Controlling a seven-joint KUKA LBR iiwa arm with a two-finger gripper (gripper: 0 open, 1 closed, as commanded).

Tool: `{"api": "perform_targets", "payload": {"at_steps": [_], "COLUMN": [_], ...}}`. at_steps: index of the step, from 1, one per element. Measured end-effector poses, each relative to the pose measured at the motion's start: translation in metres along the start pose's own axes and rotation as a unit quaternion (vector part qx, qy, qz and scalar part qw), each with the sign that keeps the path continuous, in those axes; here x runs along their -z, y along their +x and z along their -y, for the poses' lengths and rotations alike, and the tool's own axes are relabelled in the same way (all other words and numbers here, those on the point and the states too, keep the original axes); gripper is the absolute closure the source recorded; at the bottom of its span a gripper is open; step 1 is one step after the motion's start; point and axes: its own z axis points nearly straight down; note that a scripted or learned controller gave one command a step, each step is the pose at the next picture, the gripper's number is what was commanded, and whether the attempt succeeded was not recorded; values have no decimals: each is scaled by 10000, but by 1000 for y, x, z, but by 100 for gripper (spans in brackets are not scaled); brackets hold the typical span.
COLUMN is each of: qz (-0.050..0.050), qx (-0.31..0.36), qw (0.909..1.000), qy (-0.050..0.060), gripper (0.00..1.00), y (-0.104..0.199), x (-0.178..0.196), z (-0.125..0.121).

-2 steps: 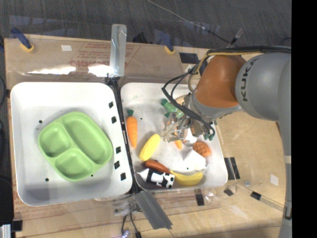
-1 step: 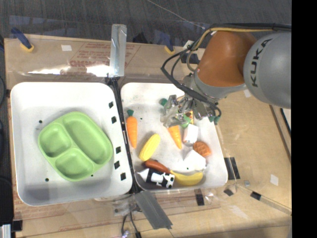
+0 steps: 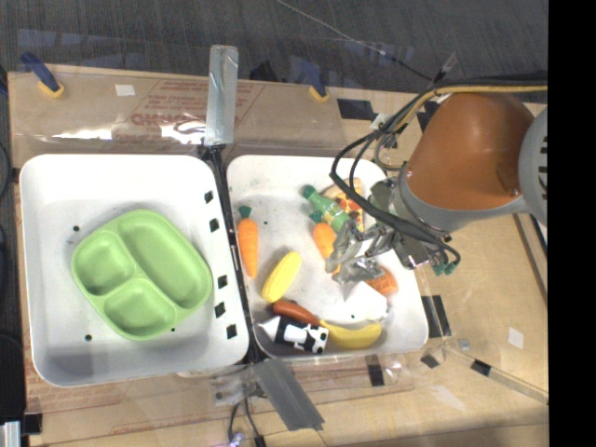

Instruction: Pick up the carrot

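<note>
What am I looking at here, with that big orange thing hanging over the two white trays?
One camera looks down at a slant on a bench. The orange and grey shape is a robot arm reaching in from the right; its gripper hangs low over the right bin, among the toys. The left bin holds a green divided plate. The right bin holds toy food: a carrot near its left wall, a yellow corn cob, a banana, a black and white toy cow and more orange and green pieces under the gripper. I cannot tell whether it holds anything.
</note>
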Motion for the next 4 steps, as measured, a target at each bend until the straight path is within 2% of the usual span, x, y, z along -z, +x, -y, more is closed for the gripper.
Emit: {"api": "perform_targets", "payload": {"at_steps": [1,2,3,4], "qz": [-25,-6,-20,-3], "qx": [-916,818,1843,764], "qw": [9958,9967,9829,9971], "qy": [-16,-11,-15,-10], "gripper": [100,100,100,100], "y": [-7,-33,5,-21], "x": [-7,22,0,-1], "z": [-32,-74,-8,-35]}}
